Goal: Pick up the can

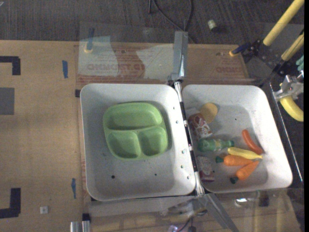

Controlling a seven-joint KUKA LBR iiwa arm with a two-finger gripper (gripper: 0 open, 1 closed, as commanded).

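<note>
The can (199, 125), with a red and white label, lies on its side in the right bin (270, 105), close against the divider between the bins. A pale yellow round item (209, 110) touches its upper end. Just below the can lies a green bottle (215, 144).
The right bin also holds a yellow banana (245, 153), orange carrots (236, 160) (248, 170), a red-orange piece (252, 141) and a small red-and-white packet (206, 168) by the divider. A green divided plate (136, 129) sits in the left bin (91, 168). Yellow-handled clamps (285, 18) stand beyond the right bin.
</note>
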